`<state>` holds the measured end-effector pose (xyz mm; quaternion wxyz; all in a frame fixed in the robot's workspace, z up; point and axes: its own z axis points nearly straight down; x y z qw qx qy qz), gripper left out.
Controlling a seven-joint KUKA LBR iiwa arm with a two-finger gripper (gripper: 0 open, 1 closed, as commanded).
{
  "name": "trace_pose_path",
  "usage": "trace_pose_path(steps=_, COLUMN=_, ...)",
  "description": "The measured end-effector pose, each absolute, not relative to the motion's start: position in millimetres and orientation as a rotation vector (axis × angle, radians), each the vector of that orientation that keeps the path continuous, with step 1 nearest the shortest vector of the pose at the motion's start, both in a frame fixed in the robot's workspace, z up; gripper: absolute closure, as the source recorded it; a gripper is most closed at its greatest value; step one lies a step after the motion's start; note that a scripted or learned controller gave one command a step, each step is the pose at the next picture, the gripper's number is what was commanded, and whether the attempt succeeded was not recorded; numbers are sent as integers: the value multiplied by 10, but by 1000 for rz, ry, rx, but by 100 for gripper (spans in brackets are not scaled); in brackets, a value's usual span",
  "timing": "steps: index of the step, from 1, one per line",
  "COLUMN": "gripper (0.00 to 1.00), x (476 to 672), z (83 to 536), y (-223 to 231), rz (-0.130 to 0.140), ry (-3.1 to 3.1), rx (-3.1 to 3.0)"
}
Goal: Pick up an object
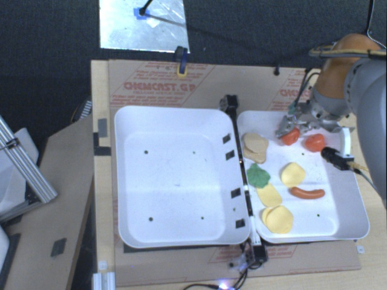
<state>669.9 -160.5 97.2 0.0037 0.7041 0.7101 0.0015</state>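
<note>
A small red piece (290, 137) lies at the far end of the right bin (354, 219), and the gripper (292, 127) sits right over it, touching or nearly so; whether the gripper has clamped the piece cannot be told from this angle. A second red piece (314, 142) lies just beside it. Nearer the divider rests a tan slice (256, 147), with a green leaf (258, 175) below it. A yellow round (292, 174), a sausage (307, 192) and two more yellow pieces (275, 210) fill the middle. The left bin (175, 174) stands alongside
</note>
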Motion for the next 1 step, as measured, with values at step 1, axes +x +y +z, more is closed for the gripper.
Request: trace_pose_path(steps=1, gripper=100, x=6700, z=1897, y=-617, rz=9, ry=2230, rx=2207)
